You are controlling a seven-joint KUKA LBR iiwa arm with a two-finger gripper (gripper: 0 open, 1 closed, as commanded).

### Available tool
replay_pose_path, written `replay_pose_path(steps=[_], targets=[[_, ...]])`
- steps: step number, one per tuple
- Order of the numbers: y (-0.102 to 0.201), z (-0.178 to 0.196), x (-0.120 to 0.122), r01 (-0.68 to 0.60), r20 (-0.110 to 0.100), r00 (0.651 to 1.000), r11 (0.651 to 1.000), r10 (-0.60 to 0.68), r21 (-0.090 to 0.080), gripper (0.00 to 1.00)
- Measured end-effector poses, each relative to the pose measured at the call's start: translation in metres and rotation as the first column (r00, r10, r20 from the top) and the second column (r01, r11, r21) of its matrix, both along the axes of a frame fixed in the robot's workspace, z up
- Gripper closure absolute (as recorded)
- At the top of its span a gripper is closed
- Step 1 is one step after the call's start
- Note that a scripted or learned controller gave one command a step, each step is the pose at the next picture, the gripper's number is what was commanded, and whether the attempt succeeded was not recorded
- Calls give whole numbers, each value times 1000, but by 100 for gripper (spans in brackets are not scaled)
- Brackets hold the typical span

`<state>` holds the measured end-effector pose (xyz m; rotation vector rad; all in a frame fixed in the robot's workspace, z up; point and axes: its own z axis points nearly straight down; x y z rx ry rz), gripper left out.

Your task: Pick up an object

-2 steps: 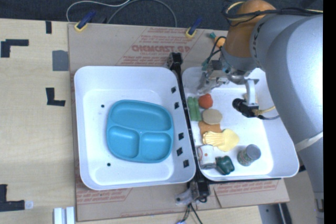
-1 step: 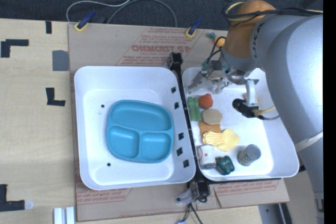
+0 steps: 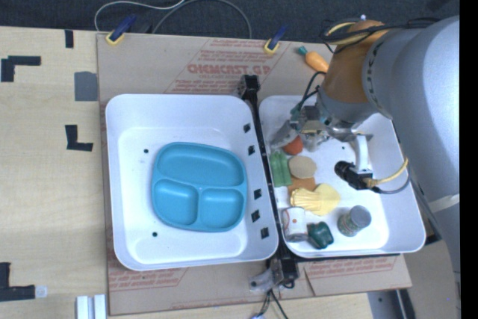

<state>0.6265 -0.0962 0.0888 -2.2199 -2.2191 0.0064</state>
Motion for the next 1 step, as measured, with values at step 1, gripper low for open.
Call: replay_pose_path(steps=[1], targets=[[2, 10, 2, -2, 2, 1000, 1000, 2, 2, 100]])
